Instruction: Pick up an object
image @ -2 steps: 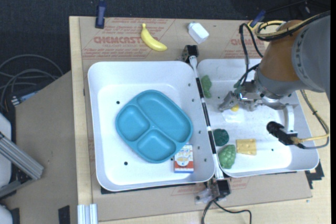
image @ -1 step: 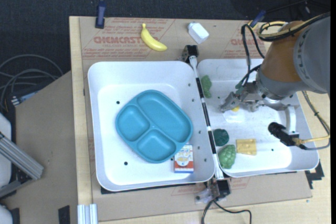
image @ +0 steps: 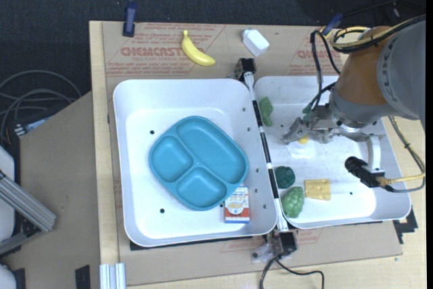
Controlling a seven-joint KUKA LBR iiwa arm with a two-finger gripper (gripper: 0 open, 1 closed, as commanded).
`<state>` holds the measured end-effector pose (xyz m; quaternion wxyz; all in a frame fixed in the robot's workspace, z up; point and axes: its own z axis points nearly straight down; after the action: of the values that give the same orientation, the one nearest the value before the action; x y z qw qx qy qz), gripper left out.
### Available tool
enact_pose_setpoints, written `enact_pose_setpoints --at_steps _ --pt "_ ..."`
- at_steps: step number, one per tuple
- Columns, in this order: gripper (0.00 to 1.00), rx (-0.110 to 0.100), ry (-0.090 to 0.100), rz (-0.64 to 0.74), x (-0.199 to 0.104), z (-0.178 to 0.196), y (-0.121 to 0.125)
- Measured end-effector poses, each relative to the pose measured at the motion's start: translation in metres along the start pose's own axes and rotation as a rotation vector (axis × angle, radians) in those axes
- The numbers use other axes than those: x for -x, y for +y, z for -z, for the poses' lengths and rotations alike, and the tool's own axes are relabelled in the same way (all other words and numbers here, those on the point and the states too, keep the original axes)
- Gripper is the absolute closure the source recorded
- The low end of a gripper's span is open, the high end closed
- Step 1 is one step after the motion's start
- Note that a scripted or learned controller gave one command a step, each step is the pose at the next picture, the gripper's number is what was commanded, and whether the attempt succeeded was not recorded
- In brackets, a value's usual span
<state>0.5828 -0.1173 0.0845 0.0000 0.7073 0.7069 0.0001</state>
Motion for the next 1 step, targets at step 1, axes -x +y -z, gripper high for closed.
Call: enact_pose_setpoints --at_steps 1 --pt "1.0 0.003 0.0 -0.001 0.0 0.0107 0.0009"
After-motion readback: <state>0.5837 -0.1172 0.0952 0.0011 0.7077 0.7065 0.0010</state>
